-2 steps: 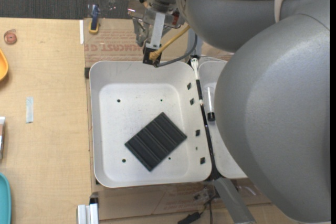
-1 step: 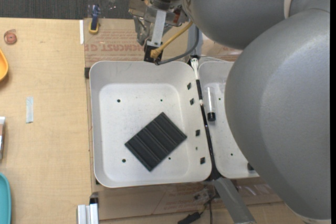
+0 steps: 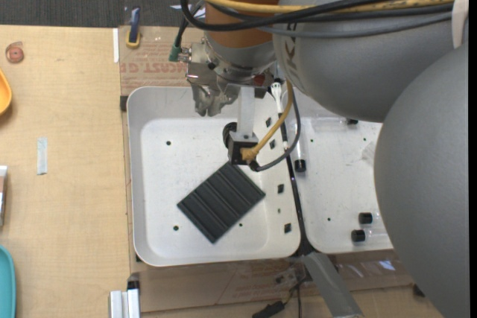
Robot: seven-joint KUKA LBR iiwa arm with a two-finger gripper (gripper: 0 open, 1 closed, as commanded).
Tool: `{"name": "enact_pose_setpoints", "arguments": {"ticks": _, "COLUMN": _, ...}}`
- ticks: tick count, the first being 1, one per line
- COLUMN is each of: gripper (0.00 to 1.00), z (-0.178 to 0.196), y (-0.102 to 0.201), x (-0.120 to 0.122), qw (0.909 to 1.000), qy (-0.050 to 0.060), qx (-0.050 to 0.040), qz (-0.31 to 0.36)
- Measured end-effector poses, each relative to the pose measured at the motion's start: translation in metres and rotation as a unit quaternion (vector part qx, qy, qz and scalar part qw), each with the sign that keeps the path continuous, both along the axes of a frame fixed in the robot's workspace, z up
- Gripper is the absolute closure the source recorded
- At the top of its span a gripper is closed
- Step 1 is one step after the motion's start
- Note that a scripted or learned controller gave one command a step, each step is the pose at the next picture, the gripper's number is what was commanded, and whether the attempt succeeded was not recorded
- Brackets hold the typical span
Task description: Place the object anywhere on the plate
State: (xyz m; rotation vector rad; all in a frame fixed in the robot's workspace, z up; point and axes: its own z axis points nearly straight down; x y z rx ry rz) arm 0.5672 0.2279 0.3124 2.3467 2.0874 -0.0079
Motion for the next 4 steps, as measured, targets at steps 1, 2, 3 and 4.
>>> {"name": "enact_pose_setpoints", "arguments": {"ticks": 1, "gripper": 1.0, "z": -0.122, "y": -0.001, "x": 0.051, "qw": 0.9842, "qy": 0.0, "qx": 0.0012, "qz": 0.177}}
{"name": "enact_pose_setpoints", "arguments": {"ticks": 2, "gripper": 1.0, "z": -0.042, "y": -0.008, "x": 0.014, "qw": 0.9741, "qy": 0.0, "qx": 0.0013, "qz": 0.226}}
{"name": "enact_pose_setpoints", "arguments": {"ticks": 3, "gripper": 1.0, "z": -0.046, "y": -0.009, "x": 0.068, "qw": 0.9417, "qy": -0.001, "qx": 0.0011, "qz": 0.336}}
{"name": "enact_pose_setpoints", "arguments": {"ticks": 4, "gripper": 1.0, "z": -0.017, "y": -0.012, "x": 0.093, "qw": 0.8735, "qy": -0.001, "qx": 0.0015, "qz": 0.487}}
